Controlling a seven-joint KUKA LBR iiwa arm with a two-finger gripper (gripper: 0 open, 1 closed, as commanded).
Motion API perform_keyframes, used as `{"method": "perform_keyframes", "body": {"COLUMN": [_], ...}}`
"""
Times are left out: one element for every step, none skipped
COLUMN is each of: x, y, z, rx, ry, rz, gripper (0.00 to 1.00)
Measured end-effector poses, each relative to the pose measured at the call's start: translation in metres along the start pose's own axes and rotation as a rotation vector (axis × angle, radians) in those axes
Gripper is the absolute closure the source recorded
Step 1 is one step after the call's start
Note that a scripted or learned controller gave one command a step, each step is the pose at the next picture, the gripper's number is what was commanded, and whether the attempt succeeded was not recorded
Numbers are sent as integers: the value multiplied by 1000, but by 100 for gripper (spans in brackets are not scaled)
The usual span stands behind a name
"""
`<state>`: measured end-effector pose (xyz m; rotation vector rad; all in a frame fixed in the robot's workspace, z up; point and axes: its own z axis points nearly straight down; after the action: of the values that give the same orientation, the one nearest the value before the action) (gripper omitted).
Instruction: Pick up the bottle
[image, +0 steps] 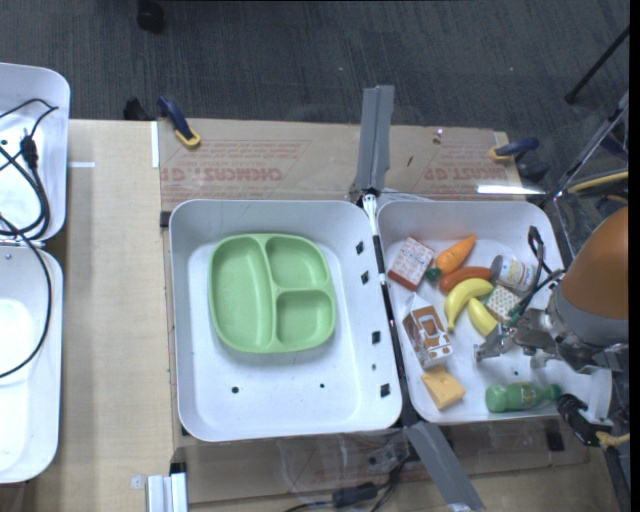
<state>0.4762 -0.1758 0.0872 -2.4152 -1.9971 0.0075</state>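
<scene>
Gripper (497, 345), finger state not discernible, hovering near green bottle (522, 397) lying flat in right bin (405, 215); best approach likely descends squarely across bottle's width.

Bench (120, 300): pale wood top. Cardboard sheet (300, 165) across the 12 o'clock side, fixed by blue clamps at 11 o'clock (178, 122) and 1 o'clock (515, 150). Two shallow white bins side by side at centre, touching: left bin (195, 400), right bin (520, 215) at 3 o'clock. Grey divider bar (376, 135) upright between them.
</scene>
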Motion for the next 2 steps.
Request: {"method": "perform_keyframes", "body": {"x": [26, 44], "y": [-4, -8], "z": [-107, -14], "rx": [-3, -2], "ry": [-2, -2], "rz": [-194, -230], "gripper": [0, 0]}}
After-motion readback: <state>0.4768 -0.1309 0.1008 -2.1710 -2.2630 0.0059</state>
